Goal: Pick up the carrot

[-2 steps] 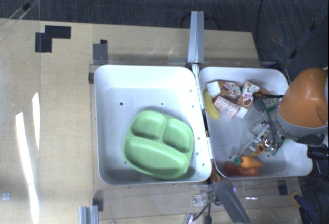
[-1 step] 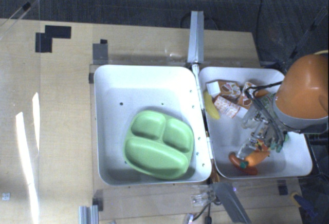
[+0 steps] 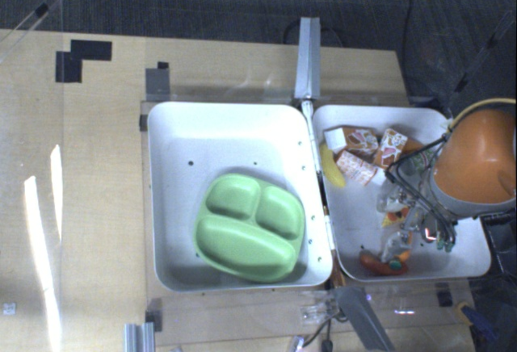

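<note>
slim orange-red carrot w/ green top point(image 3: 381, 263) lay by R bin's point(image 3: 468, 263) near wall | two-finger gripper point(image 3: 402, 231) hung just above it | fingers: can't tell | green plastic divided tray point(image 3: 250, 225) sat in L bin point(image 3: 174, 181)

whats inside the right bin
Right bin: snack packets, a yellow item, a red-orange piece near the front. The arm covers the bin's right part.

2 bins point(image 3: 161, 205), 1 green tray point(image 3: 250, 225), 1 carrot point(image 3: 378, 263)

Two bins sat side by side on the table point(image 3: 97, 205): left bin point(image 3: 170, 181) held a tray point(image 3: 250, 227); right bin point(image 3: 355, 253) held cartons point(image 3: 363, 150), carrot point(image 3: 380, 264) near front edge.
</note>
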Controlling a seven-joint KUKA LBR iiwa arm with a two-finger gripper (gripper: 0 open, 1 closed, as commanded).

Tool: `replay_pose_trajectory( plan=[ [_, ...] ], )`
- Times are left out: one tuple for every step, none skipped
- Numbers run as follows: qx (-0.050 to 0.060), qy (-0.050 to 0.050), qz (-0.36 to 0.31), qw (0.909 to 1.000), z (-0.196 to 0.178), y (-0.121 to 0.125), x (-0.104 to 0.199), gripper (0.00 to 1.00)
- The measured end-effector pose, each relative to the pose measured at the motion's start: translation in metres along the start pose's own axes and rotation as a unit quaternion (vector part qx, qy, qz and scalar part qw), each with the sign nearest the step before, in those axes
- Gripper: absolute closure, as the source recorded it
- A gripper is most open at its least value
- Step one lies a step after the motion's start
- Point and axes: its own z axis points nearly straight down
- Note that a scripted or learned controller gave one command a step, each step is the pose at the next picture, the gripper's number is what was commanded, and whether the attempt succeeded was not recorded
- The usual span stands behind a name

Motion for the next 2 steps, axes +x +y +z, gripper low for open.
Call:
replay_pose_trajectory(
  plan=[
    [-0.001, -0.003, 0.002, 1.0000, -0.009, 0.001, -0.003, 1.00],
    [0.000, 0.005, -0.155, 0.9879, -0.088, 0.020, 0.006, 1.00]
  ],
)
